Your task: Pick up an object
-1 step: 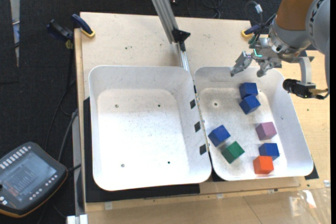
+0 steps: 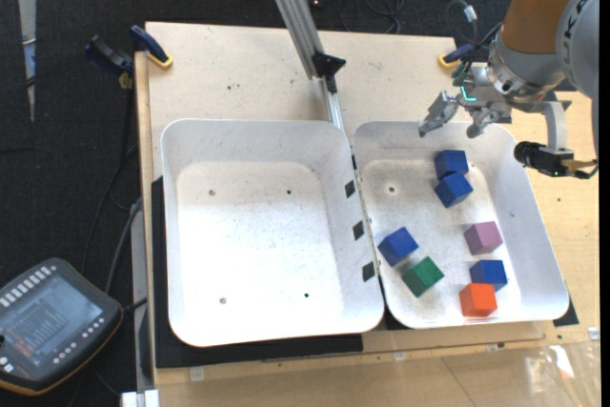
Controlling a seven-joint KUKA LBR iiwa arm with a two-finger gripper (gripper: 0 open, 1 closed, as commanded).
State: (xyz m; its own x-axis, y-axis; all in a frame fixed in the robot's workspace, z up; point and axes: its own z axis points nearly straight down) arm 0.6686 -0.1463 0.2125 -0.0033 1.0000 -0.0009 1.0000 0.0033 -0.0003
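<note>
Hovering at about one o'clock over the right bin [image 2: 534,205], the hand [image 2: 464,116] has its two fingers spread apart with nothing between them. Just below it, toward six o'clock, two blue blocks [image 2: 452,177] sit touching each other. Further down lie another blue block [image 2: 397,245], a green block [image 2: 422,275], a purple block [image 2: 483,236], a fourth blue block [image 2: 488,273] and an orange block [image 2: 478,299]. Beside it at nine o'clock, the left bin [image 2: 181,205] rests on the bench [image 2: 248,71].
</note>
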